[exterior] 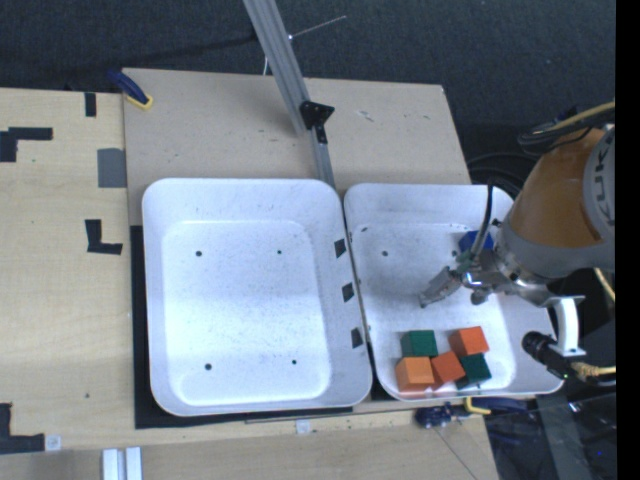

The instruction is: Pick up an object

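- Pale wood worktop (220, 118) carries two shallow white bins set side by side, their inner rims touching along the middle.
- Left bin (160, 268) lies well apart from the arm and offers open floor.
- Right bin (400, 203) holds all the task's things, so the arm (560, 208) reaches in over its right rim.
- Gripper (440, 288) hangs above the bin's bare middle, pointing left; whether it is apart or together I cannot tell, and nothing shows between it.
- Blocks crowd the near edge of the right bin: green block (420, 343), orange block (469, 341), a second orange block (415, 372), red-orange block (447, 367), dark green block (476, 370).
- Packed against the rim and touching, they likely leave little room beside them; the green block's far side looks freest.
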`<action>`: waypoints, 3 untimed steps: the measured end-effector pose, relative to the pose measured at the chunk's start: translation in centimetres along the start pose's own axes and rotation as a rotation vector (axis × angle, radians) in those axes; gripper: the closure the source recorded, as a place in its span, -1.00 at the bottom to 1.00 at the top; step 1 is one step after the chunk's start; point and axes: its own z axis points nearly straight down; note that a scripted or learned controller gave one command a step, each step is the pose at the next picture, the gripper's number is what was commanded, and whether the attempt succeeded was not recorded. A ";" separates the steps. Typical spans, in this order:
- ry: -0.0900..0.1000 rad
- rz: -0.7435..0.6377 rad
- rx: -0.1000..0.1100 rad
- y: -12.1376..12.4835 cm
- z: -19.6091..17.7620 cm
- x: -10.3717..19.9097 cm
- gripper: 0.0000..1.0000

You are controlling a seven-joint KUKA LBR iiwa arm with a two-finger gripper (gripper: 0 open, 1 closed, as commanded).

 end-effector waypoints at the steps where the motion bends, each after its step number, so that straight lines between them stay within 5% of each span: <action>1: 0.000 0.000 0.000 0.2 6.3 -0.4 -1.00; 2: 0.000 -0.002 -0.004 0.4 4.9 -0.4 1.00; 3: -0.002 -0.001 -0.010 0.2 0.8 -0.3 1.00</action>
